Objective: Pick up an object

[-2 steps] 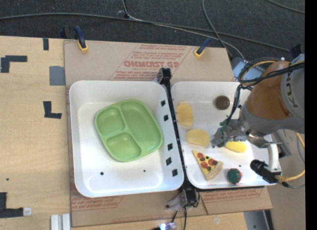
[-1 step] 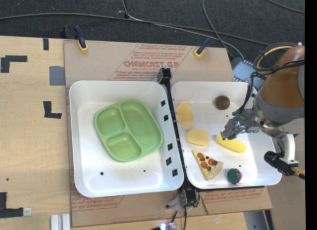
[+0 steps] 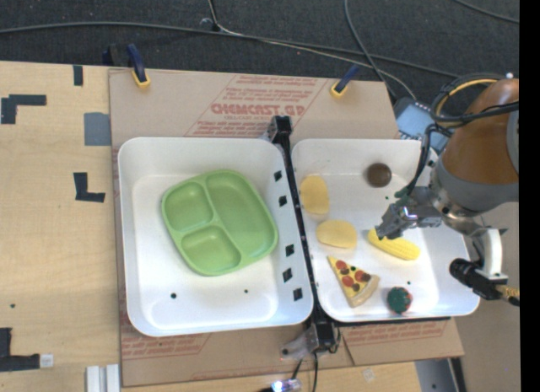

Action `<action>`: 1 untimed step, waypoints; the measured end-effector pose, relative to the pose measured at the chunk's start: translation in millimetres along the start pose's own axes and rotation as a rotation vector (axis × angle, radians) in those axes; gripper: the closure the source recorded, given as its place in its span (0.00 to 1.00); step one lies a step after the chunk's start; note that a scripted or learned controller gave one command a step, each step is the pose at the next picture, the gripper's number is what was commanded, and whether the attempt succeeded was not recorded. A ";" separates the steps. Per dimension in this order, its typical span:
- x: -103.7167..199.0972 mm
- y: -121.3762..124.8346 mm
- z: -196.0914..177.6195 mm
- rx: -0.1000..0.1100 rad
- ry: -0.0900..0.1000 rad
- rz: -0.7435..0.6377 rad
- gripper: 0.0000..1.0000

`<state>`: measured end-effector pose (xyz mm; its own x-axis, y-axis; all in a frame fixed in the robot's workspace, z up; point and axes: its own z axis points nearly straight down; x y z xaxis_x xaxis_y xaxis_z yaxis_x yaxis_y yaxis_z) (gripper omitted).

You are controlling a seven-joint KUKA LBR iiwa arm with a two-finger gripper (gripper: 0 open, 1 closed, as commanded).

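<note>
Nearest the camera, a pizza slice (image 3: 353,281) and green ball (image 3: 398,299) lie loose in the right bin (image 3: 439,293). Pincer (image 3: 393,227) touches the corn cob (image 3: 395,245), seemingly positioned to grasp; its opening cannot be told.

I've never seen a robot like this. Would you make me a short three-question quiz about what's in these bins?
1. True or false: the green tray lies in the left bin.
2. Which thing is the gripper closest to? A) pizza slice B) corn cob C) brown ball
3. Fill in: the two pale yellow pieces lie in the ____ bin.

Key: 1 true; 2 B; 3 right.
</note>
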<state>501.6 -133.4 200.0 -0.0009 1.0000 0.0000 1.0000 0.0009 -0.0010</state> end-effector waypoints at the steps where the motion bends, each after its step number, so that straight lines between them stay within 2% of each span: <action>1: 58.2 20.0 3.3 0.001 0.002 -0.006 1.00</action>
<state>521.6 -75.2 196.7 -0.0070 1.0000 0.0017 1.0000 0.0070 -0.0015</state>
